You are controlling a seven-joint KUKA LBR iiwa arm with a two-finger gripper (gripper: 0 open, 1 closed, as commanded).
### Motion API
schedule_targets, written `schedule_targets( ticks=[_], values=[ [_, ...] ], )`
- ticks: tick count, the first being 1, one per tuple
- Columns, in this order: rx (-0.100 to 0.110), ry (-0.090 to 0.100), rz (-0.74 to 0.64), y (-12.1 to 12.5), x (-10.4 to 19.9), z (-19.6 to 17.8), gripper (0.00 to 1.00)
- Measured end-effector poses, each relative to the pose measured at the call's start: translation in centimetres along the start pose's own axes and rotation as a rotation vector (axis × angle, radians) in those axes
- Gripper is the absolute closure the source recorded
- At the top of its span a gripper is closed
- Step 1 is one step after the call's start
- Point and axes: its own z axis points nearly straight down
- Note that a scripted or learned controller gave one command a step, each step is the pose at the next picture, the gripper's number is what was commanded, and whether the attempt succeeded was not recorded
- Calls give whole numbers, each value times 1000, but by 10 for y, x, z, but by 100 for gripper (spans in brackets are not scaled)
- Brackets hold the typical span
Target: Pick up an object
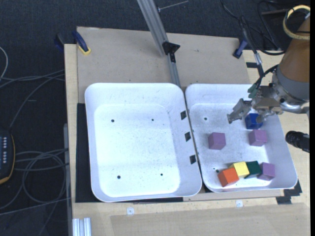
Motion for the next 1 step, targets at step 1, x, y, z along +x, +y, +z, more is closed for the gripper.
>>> schedule_targets(
  ticks=[1],
  values=[
    [-1, 0, 0, 0, 0, 0, 0]
  ],
)
